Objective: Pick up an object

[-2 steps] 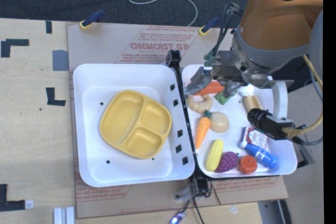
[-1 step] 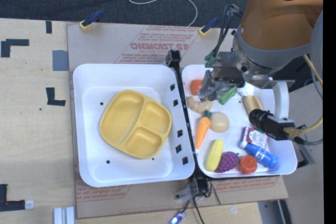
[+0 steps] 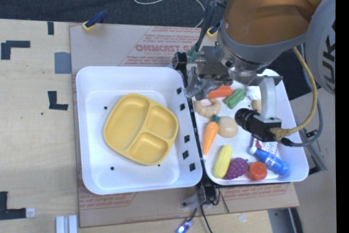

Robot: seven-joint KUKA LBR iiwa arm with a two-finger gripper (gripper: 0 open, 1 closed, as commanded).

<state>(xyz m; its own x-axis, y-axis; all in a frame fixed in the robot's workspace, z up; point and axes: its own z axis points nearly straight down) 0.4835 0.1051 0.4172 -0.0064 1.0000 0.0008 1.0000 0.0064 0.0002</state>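
Overhead: gripper [image 3: 203, 86] low over right bin's [image 3: 299, 156] upper-left corner, beside divider; finger state impossible to tell. Just below: pale ring-shaped toy [image 3: 205, 110], carrot [image 3: 209, 136], corn [image 3: 222, 161], grapes [image 3: 236, 167], tomato [image 3: 257, 171], blue bottle [image 3: 271, 162]. Left bin [image 3: 87, 117]: yellow divided plate [image 3: 141, 128].

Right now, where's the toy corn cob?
The corn cob lies in the right bin, near its front edge, between the carrot and the purple grapes.
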